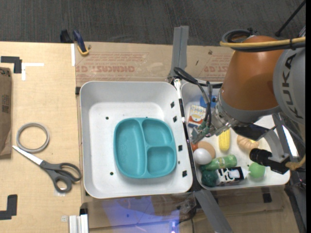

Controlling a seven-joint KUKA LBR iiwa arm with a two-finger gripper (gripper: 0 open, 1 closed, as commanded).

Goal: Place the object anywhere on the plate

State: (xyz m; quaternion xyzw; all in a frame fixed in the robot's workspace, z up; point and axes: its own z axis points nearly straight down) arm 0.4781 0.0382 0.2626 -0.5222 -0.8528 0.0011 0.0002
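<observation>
1 teal plate [145, 147] in left bin [92, 130] — 1 egg [202, 156], 1 corn [224, 140] in right; gripper [210, 128] state unclear

two white bins sit side by side on the bench. left bin [92, 130] holds a teal 3-compartment plate [145, 147], nothing on it. right bin [279, 178] is crowded: white egg [202, 155], corn cob [224, 140], green bottle [221, 161] lying flat, dark green veg [210, 178] at front edge, lime-green ball [256, 171], small printed box [197, 114] near the back. grey arm w/ orange band [252, 72] hangs over the right bin; gripper [210, 128] is low, just above the egg, fingers hard to read. on the bench at left: scissors [51, 169] and a tape roll [32, 137].
</observation>
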